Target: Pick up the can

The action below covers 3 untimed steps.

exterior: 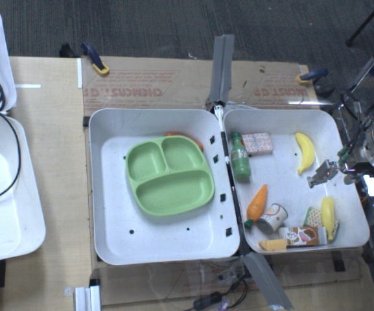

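Fingers (316,177) look slightly parted with nothing between them; you can see the gripper (321,173) hanging over the right bin (284,116) near its right wall.

Nearest you, along the right bin's front edge: one yellow wedge (273,245), one flat snack pack (301,236), one corn cob (328,217) at the front right corner.

Just behind those, your target: one can (272,217), tipped on its side, front-centre of the bin, touching one carrot (256,205).

Further back: one green bottle (240,156) along the left wall, one small pink box (257,143) beside it, one banana (305,151) toward the back right.

Left bin (109,193): one green divided plate (170,175), one orange item (174,135) peeking from behind it.
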Tool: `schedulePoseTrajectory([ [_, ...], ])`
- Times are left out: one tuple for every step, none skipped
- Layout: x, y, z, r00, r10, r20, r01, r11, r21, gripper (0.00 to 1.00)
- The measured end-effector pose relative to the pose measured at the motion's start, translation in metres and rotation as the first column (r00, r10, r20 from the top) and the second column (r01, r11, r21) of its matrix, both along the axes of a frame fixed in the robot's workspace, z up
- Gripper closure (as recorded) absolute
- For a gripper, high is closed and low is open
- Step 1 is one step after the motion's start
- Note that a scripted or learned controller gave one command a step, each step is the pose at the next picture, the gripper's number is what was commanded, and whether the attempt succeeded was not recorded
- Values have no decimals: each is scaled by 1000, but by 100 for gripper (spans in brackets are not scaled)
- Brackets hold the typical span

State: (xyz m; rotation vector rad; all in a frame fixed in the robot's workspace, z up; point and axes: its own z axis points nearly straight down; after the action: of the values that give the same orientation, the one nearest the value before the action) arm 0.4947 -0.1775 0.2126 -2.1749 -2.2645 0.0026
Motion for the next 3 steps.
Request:
schedulePoseTrajectory([
  [-3,77,-122,987,-160,0,160,987,0,0],
  [-3,77,-122,987,-161,0,161,987,0,0],
  [-3,77,-122,987,-161,0,161,987,0,0],
])
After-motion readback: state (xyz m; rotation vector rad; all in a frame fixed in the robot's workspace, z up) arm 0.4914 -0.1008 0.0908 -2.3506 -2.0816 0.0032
